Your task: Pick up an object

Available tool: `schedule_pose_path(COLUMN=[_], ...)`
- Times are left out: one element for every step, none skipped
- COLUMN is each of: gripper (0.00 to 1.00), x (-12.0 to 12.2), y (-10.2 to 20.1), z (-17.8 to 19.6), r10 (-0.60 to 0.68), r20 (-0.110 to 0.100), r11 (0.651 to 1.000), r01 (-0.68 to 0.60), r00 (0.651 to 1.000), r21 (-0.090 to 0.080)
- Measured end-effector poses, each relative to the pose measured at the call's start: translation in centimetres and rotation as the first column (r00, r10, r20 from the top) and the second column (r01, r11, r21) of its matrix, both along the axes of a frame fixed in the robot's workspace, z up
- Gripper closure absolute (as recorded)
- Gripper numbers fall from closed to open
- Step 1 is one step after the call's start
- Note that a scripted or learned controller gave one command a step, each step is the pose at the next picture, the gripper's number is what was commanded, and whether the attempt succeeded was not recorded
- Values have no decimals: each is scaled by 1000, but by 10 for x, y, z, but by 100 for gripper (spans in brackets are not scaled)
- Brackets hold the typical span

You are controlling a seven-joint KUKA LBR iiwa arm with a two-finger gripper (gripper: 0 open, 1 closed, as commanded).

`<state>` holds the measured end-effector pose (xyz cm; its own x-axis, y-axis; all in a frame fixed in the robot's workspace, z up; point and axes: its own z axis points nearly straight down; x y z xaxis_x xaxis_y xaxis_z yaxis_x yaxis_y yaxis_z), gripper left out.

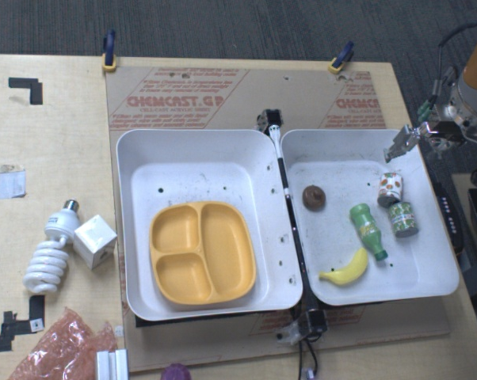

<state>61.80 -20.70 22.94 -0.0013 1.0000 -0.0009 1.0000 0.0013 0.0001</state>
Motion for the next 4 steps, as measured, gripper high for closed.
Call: schedule_pose_path(gripper=[0, 100, 0, 0], x=[-40, -39, -39, -104], y=[-11, -14, -14, 33], z=[-137, -127, -127, -137], r10=[2, 0, 0, -3], r20=[-2, 2, 2, 0], r11=[1000, 1000, 1000, 1000], r01=[-2, 0, 0, 3], r00=[1000, 1000, 1000, 1000], r21=[9, 2, 2, 1])
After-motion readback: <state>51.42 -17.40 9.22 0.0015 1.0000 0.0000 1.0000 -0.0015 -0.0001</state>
